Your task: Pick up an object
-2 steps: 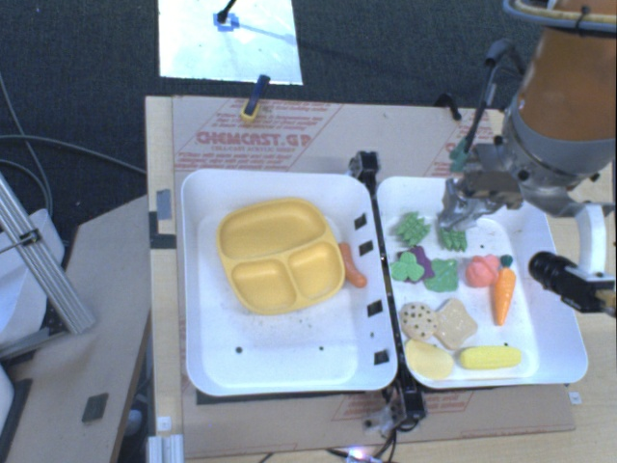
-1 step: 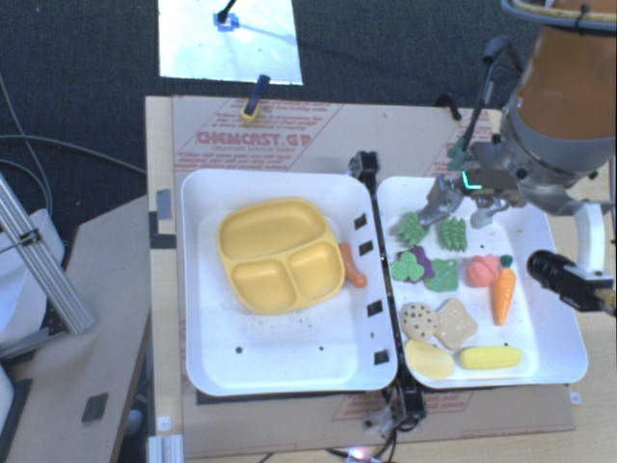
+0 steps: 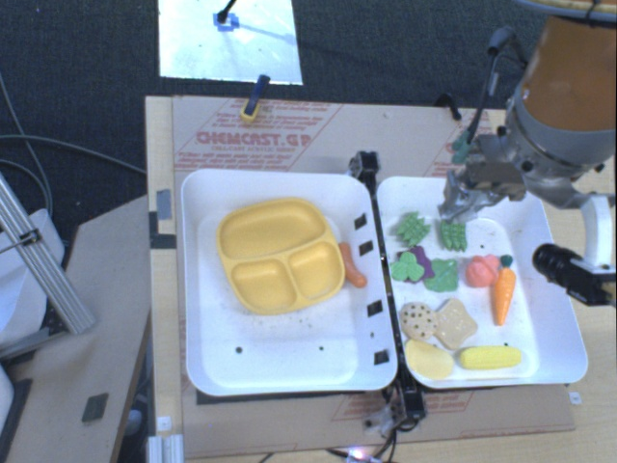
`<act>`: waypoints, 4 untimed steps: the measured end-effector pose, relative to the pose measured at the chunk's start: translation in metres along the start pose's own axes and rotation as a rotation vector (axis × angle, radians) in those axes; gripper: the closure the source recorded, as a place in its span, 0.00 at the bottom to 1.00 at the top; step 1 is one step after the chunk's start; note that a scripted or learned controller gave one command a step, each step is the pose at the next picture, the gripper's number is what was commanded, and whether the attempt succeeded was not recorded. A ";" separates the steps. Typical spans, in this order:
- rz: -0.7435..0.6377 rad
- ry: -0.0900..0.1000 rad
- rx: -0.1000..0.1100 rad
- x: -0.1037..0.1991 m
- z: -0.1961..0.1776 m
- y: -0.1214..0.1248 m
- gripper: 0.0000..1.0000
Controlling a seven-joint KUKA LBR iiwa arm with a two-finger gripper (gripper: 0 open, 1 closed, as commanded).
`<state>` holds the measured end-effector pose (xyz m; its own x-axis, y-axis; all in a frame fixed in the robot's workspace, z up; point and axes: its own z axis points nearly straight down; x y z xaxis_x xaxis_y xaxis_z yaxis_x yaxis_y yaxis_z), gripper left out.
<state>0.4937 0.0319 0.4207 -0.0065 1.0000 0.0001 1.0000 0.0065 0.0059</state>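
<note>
The grey arm [image 3: 569,75] with its orange upper part fills the upper right of the frame, its top cut off by the frame edge, and its bulk hides the far right corner of the right bin [image 3: 559,287]. The left bin [image 3: 202,355], at centre left, holds a yellow divided plate [image 3: 280,255] with three compartments; a small orange sausage-like piece [image 3: 353,266] lies against the plate's right rim. In the right bin the toy foods lie close together: an orange carrot [image 3: 502,295] at the right, a yellow banana-like piece [image 3: 491,357] at the lower right, a pale yellow oval [image 3: 430,359] beside it, a toast slice [image 3: 454,322], a speckled cookie [image 3: 415,318], a pink-red lump [image 3: 481,271] too blurred to name, a purple grape cluster [image 3: 415,263], a dark green leafy piece [image 3: 443,276] and a light green leafy piece [image 3: 413,228]. The gripper [image 3: 455,214] reaches down at the upper middle of the right bin, right over a green ridged piece [image 3: 453,235]; its fingertips blur into that piece, so whether the claw is spread or closed cannot be told, nor whether it touches the piece
</note>
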 end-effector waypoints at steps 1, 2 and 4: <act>0.000 0.000 0.000 0.000 0.000 0.000 0.00; -0.004 0.000 -0.003 0.000 -0.011 0.001 1.00; 0.005 0.000 0.004 -0.026 0.052 0.005 0.00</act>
<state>0.4993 0.0059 0.3683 -0.0016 1.0000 0.0000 1.0000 0.0016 0.0022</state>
